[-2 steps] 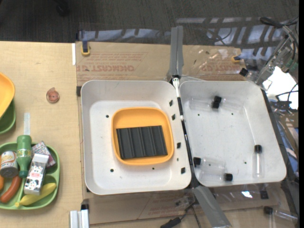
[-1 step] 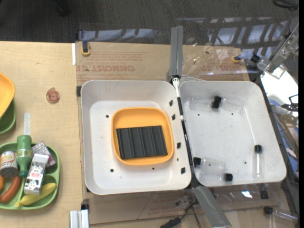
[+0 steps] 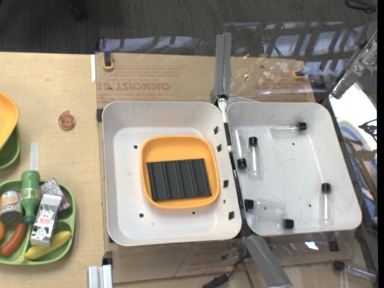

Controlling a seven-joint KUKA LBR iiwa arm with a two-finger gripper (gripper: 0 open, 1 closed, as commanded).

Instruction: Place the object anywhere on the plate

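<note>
I see two white bins: the left bin [image 3: 120,179] carries an orange-yellow plate [image 3: 178,147] with a dark grey ribbed slab [image 3: 180,179] on it. The right bin [image 3: 336,161] holds clear vials [image 3: 254,156] with black caps. At the tan desk's [image 3: 48,83] left edge sits a green plate [image 3: 60,245] of coloured toy food.

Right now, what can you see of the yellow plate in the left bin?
The yellow plate is a rounded-square dish, seemingly plastic, with a raised rim. It lies flat near the middle of the left bin, resting on the bin's floor and apart from its walls. On its centre lies a dark grey ribbed rectangular block, covering most of the plate's well and reaching toward its front rim. Nothing else touches it.
</note>
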